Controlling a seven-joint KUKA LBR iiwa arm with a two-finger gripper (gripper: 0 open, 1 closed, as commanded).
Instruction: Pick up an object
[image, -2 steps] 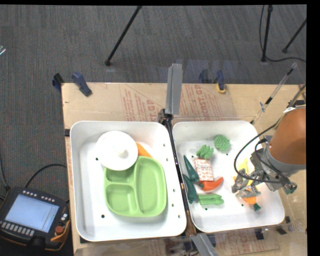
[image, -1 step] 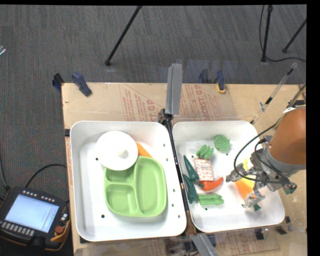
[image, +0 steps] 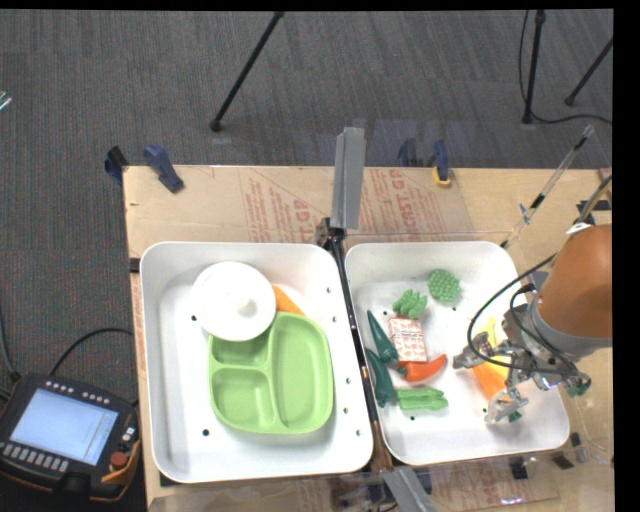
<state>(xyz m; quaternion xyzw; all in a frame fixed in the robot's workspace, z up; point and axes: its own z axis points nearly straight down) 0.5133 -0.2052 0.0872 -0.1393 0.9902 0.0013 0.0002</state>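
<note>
Nothing lifted yet, judging by the scene: small toys lying loose on the floor of the right-hand shallow white bin (image: 470, 255), among them a bumpy green ball (image: 444, 286), a red-and-white patterned block (image: 406, 339) and an orange-red pepper-shaped piece (image: 428, 368). Grasp and lift left to do. Grey arm with orange band (image: 590, 285) reaching in from the right, wrist bent downward, two-finger gripper (image: 502, 385) low over a flat orange piece (image: 490, 378) near the bin's right wall. Impossible to tell how wide it stands.

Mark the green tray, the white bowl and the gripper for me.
Green tray (image: 290, 375): camera view, floor of its large compartment.
White bowl (image: 234, 300): camera view, centre of its upturned base.
Gripper (image: 497, 385): camera view, between its fingertips.
</note>
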